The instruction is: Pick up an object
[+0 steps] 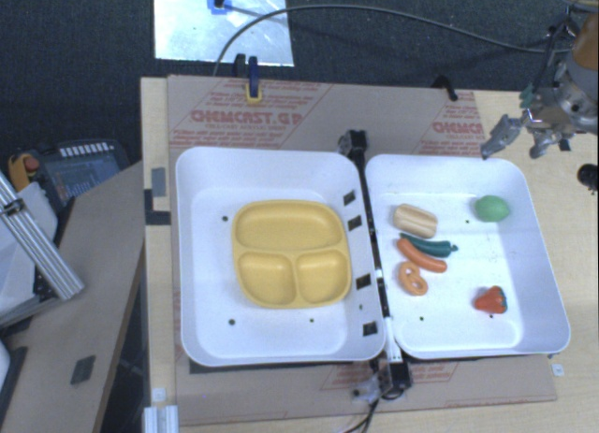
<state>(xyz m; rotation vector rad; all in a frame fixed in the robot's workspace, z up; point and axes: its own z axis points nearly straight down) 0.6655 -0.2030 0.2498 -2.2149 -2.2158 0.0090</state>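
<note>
From the one overhead camera, two shallow white plastic bins are sitting side by side on a brown cardboard sheet printed with red lettering. The left white bin is holding a yellow moulded plastic tray with three compartments, lying flat near the bin's middle. The right white bin is holding five small toy foods. A tan bread-roll-shaped piece is lying toward the bin's left side. Just below it, a dark green pepper-like piece and an orange carrot-shaped piece are lying touching each other. An orange ring-shaped slice is resting just below those. A round light green ball is sitting apart near the far right corner, and a red-orange piece with a green top is lying apart toward the near right.

The grey two-finger gripper is hanging beyond the right bin's far rim, above the cardboard, its fingers spread apart and grasping nothing. No toy is touching it.

Behind the bins, a blue and yellow clamp is gripping the cardboard's far edge, and a black cable is curving across the dark floor.
</note>
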